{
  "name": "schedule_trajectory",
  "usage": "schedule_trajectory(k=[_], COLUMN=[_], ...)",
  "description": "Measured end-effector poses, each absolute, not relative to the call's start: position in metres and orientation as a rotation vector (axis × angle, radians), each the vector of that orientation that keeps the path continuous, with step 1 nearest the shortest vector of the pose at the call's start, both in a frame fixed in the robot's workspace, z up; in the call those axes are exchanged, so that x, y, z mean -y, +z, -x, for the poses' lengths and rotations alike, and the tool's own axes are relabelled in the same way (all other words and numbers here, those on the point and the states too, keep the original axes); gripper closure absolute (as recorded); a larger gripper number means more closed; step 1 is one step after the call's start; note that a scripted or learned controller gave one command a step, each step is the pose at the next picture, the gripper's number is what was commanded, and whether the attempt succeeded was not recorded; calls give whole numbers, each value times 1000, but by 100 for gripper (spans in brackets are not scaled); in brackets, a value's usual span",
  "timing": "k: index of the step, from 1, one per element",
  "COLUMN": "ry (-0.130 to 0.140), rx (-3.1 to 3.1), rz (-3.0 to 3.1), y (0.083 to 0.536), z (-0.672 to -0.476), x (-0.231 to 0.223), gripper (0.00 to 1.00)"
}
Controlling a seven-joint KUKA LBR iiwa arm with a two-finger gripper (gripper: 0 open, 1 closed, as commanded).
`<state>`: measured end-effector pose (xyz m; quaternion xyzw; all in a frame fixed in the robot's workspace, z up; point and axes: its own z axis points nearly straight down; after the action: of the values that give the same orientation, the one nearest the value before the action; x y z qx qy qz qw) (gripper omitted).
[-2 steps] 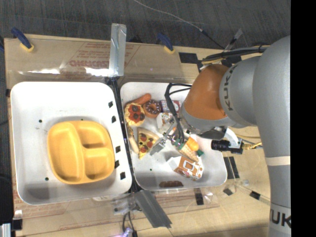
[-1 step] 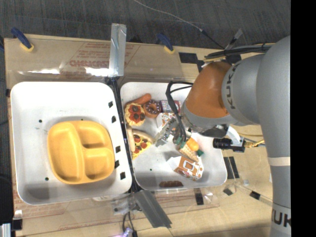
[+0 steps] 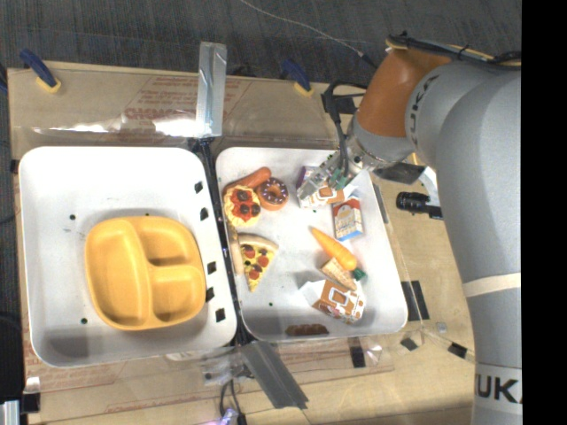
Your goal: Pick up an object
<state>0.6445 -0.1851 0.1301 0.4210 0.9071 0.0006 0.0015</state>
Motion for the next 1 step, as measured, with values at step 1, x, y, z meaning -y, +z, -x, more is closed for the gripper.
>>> schedule_trajectory(k=[1], ry=[3], rx=[-2849], rz=[-1291], y=[253], z=[-651], x=[181], gripper=[100])
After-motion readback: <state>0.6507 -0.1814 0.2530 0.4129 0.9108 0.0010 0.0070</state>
